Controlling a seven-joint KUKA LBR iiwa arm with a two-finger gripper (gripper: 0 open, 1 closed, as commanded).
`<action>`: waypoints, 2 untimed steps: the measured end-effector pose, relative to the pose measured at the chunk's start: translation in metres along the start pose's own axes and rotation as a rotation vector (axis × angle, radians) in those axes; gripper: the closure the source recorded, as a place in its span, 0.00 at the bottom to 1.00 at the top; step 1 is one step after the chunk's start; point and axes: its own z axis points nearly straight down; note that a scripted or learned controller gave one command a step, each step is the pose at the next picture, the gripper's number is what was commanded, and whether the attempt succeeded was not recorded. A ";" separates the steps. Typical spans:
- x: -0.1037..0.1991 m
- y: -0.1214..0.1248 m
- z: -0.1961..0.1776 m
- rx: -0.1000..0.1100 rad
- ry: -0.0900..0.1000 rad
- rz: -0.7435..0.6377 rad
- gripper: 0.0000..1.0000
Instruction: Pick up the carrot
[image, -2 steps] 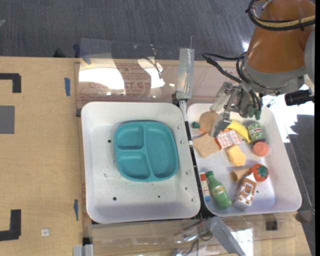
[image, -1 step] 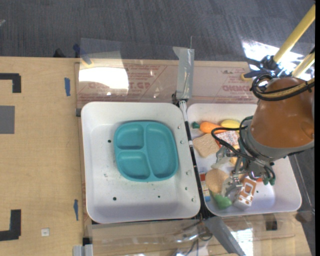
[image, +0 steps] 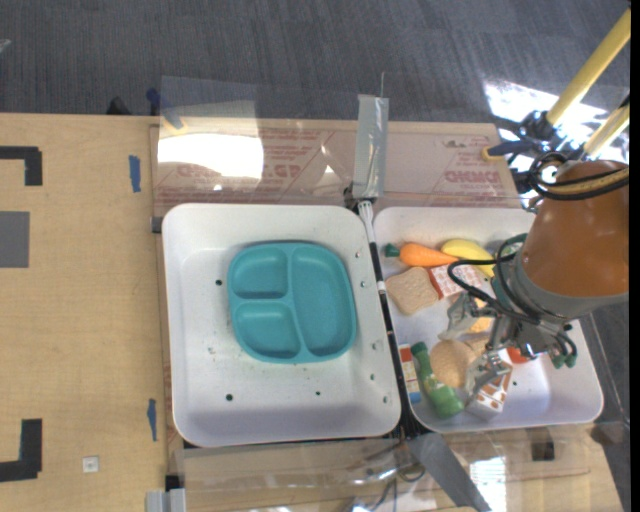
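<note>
The end effector (image: 492, 372) hangs well below the carrot (image: 428, 256); I cannot tell its grip. Next, it must reach the carrot.

The orange carrot (image: 428, 256) lies at the right white bin's (image: 575, 400) far edge, beside a yellow banana (image: 466, 248); a teal divided plate (image: 293, 300) sits in the left bin (image: 190, 300).

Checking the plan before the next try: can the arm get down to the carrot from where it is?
Probably yes. The carrot lies uncovered at the far edge of the right bin, beside a banana; the gripper hangs nearer, over other items.
</note>
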 end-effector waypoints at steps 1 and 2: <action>-0.013 -0.032 0.085 0.009 -0.020 0.143 1.00; -0.008 -0.053 0.093 0.003 -0.019 0.169 1.00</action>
